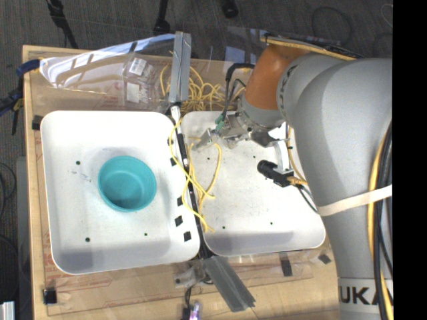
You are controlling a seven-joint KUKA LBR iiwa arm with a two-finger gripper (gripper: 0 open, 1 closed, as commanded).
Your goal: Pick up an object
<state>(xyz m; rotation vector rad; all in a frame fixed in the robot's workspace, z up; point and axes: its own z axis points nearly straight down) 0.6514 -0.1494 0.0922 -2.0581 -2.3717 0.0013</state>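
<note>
Teal bowl (127, 183) — round, glossy, upright, left bin (60, 245), hand (223, 131) grip indiscernible

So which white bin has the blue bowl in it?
The left bin. The blue bowl sits in its middle. The right bin has the gripper over its far end instead.

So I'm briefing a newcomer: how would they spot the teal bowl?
Start at the left white bin. The teal bowl sits near its middle, open side up. It is the one solid teal, round thing there; the yellow cable runs along the bins' divide.
</note>
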